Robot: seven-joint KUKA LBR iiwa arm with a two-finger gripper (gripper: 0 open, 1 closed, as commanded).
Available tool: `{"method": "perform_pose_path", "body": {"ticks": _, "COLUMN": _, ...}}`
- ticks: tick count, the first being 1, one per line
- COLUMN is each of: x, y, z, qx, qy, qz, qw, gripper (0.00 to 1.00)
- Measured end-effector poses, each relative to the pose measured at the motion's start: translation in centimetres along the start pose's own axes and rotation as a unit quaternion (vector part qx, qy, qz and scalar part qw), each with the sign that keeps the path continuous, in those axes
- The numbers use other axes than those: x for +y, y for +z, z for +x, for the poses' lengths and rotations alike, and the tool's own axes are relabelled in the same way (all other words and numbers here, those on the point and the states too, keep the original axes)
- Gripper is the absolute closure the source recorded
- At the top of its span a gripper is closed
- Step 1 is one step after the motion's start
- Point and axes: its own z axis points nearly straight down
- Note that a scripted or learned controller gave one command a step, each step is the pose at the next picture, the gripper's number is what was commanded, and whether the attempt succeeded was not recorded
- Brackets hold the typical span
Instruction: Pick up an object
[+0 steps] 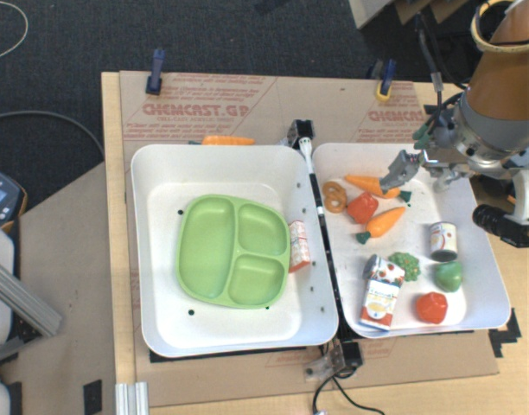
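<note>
Nearest you, at the lower right of the frame, a small juice carton [381, 294] lay in the right bin [489, 296], with a red tomato [431, 307] just beside it on the right. Above those you had a green broccoli floret [405, 264], a green pepper [449, 276] and a small tin can [442, 239]. Higher in that bin, toward its upper left, sat a red pepper [363, 207], an orange carrot [385, 223], a second carrot [365, 182] and a pretzel [334, 196]. You could see the gripper [398, 176] at the upper middle of the right bin, low over the second carrot's right end; I could not tell whether its jaws were spread or closed, or whether anything sat between them. In the left bin [152, 258] a green divided plate [233, 252] lay near the centre, and a small wrapped packet [299, 245] rested against its right edge.
</note>
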Motion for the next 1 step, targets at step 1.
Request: {"method": "perform_pose_path", "body": {"ticks": 1, "x": -0.92, "y": 12.18, "z": -2.1, "qx": 0.0, "qy": 0.002, "qz": 0.006, "qw": 1.0, "gripper": 0.0}}
